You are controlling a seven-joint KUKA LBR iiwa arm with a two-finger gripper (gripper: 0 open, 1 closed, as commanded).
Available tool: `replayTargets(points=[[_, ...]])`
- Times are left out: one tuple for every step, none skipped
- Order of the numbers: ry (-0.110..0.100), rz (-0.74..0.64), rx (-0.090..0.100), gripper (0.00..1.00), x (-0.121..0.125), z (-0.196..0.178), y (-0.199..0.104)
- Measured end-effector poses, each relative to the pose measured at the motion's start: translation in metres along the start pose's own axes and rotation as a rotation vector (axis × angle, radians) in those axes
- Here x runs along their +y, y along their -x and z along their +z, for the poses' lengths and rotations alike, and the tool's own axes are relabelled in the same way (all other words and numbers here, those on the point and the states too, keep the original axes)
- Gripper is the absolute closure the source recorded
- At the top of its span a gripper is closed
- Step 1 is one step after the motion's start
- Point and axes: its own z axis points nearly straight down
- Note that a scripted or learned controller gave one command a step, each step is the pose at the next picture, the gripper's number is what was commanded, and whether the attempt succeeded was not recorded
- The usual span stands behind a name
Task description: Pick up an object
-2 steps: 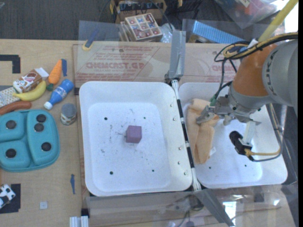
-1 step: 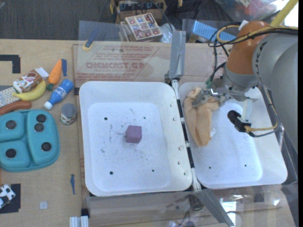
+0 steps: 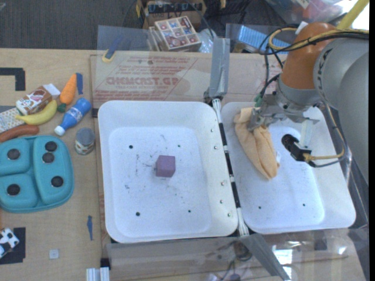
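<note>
The tan cloth lies crumpled in the right bin, its upper end bunched directly under the end effector and the rest trailing down and away from it toward the bin's middle. It looks light, soft and limp: it would likely drape and stretch instead of lifting as one piece, so a pinch on a raised fold near the bunched top seems the surest hold, and a thin edge could slip out. Whether the end effector is spread or pressed together on the fabric cannot be told, since the wrist hides it from above.

Across the divider to the end effector's left, well apart from it, a small purple block sits alone near the middle of the left bin; it looks stiff and light, easy to take by two opposite flat faces.

Beyond the left bin, a cardboard sheet carries red lettering, too faint to read with certainty. Farther left on the worktop are a toy banana, a toy carrot, a small blue and white bottle, a small grey can and a teal moulded tray. Their labels are too small to read.
</note>
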Motion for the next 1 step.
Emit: replayTargets(points=[[-0.005,-0.191,-0.006,1.0,0.0001,-0.082,-0.0274]])
